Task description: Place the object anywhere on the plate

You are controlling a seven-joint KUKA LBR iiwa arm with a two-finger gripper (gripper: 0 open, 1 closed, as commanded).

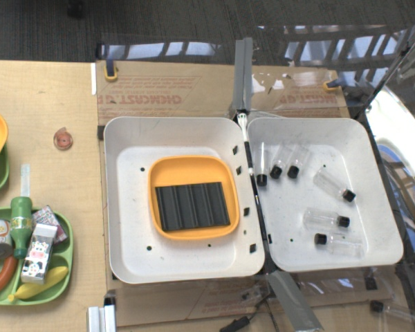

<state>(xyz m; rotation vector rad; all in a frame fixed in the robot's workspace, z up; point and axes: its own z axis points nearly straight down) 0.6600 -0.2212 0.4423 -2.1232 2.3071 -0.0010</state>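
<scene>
Waiting on a pick: plate loaded with a slab, vials loose next door

Plate (194, 166) sits about centre of the left bin (124, 206), flat, rim clear of the bin walls on all sides. My read: it's centred so a drop from above has margin in every direction, which fits "anywhere on the plate".

A dark ribbed slab (194, 206) lies flat on the plate and covers most of its floor, with only the orange rim showing round it. Can't tell if it's part of the plate or a separate item. If it's the object, the task looks done.

The right bin (377, 185) holds clear vials with black caps, all lying on their sides:
- a cluster near the divider (277, 166), caps pointing toward the near edge
- one angled vial (334, 185)
- two more lower down (325, 219) (337, 243), just beside each other

They're scattered, not racked, so I'd guess they were dumped in as a pick pool. If the object is a vial, it's in the right bin, well apart from the plate, and the move hasn't started. Round, clear and lying loose, so I'd expect them to roll and to be hard to locate.

Jaws: can't tell whether they're released, clenched or holding anything. Nothing here gives their state.

Green tray (63, 274) of toy food sits on the desk (41, 102), left of the bins. Looks unrelated.
</scene>
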